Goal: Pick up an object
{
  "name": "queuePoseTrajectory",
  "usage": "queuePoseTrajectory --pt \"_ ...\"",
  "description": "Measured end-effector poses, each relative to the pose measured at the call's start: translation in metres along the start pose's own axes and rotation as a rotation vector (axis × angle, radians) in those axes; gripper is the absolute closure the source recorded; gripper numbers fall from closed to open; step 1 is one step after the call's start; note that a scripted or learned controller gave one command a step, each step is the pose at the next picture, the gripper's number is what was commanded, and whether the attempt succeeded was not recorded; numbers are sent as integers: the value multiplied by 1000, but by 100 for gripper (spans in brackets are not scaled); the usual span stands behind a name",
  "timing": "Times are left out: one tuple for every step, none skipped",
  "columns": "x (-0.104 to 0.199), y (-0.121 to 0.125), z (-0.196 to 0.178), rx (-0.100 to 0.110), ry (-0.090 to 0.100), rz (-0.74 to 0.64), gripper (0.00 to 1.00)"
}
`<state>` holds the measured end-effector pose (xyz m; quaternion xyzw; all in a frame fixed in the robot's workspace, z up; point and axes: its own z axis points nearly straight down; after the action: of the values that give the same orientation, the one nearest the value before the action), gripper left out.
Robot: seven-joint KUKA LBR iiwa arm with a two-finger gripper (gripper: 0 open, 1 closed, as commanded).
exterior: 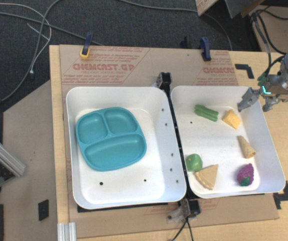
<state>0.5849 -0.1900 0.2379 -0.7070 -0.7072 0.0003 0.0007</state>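
You have nothing picked up yet: the gripper [258,100] hangs over the far right rim of the right bin [219,92] with its two fingers spread apart and nothing between them. Nearest it lies the yellow cheese wedge [232,119], just beside the green pickle [205,112]; reaching down, closing and lifting all remain.

Two shallow white bins [156,185] of smooth, faintly glossy plastic rest on a matt brown cardboard sheet [134,67], the left holding a satiny teal plastic divided plate [111,137].
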Motion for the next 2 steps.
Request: queuePoseTrajectory --pt "0 0 0 -1 0 0 0" --pt "-7 -3 53 5 1 1 0"
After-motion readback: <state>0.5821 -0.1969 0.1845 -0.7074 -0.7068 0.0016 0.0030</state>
